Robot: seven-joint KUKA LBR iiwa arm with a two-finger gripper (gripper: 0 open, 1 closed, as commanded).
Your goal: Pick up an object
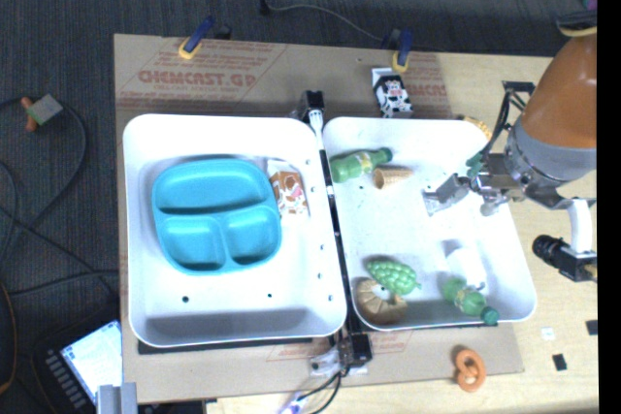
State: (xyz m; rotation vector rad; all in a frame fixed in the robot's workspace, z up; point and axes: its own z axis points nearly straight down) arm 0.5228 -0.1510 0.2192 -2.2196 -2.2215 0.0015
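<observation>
Gripper: the two-finger metal gripper point(448, 193) hangs over the right bin's upper right part, above bare white floor; whether it is spread or closed cannot be told from this slant, and nothing can be seen in its grasp.
Arm: the grey arm with the orange band point(568, 102) comes in over the right bin's right rim.
Right bin: the shallow white right bin point(505, 247) holds several small things.
Green bottle: a green plastic bottle with a pale label point(357, 164) lies on its side near the top left corner.
Cone: a tan ice-cream cone toy point(392, 175) lies just beside the bottle, to its right.
Green lump: a knobbly green round toy point(393, 274) sits near the bottom left, touching a tan ring-shaped toy point(376, 302) below it.
Small green toy: a small green figure-like toy point(466, 296) lies near the bottom right rim.
Left bin: the shallow white left bin point(146, 296) holds a blue three-compartment plastic tray point(213, 213), with a brown and white packet point(288, 192) at the tray's right edge.
Bench: an orange ring point(470, 367) lies on the bench below the right bin.
</observation>
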